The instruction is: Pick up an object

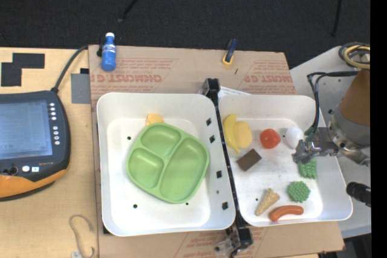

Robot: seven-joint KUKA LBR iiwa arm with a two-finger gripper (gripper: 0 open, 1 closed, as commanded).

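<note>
My gripper (304, 153) hangs over the right edge of the right bin (266, 104), at the end of the grey arm with its orange band (357, 99). A small green object (309, 168) lies directly below and touching the gripper's tip, partly hidden by it. Also in this bin are a yellow banana (235, 133), a red tomato (269, 138), a white egg (292, 135), a brown block (248, 159), a green broccoli (298, 191), a tan cone (266, 201) and a red sausage (286, 212).
The left bin (115, 130) holds a green divided plate (167, 161) with a small orange-yellow item (154, 119) behind it. A black divider (221, 160) joins the bins. A tablet (29, 136) sits at the left, a blue bottle (109, 52) at the back.
</note>
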